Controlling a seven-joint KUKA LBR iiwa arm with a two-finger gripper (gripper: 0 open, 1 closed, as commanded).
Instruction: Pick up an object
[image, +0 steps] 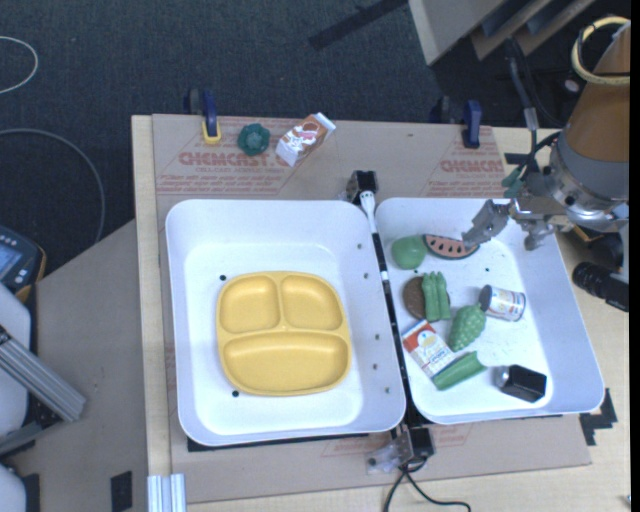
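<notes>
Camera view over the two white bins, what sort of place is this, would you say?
Probably a robotics lab test bench. A grey arm with an orange band reaches over the right bin of toy food, the board is held by blue clamps, and cables trail across dark carpet.

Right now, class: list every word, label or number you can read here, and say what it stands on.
"CHEMCAST": red print on the bench board, and again at the right.
Small carton, carton in the right bin, can: labels too blurred to read.
</notes>
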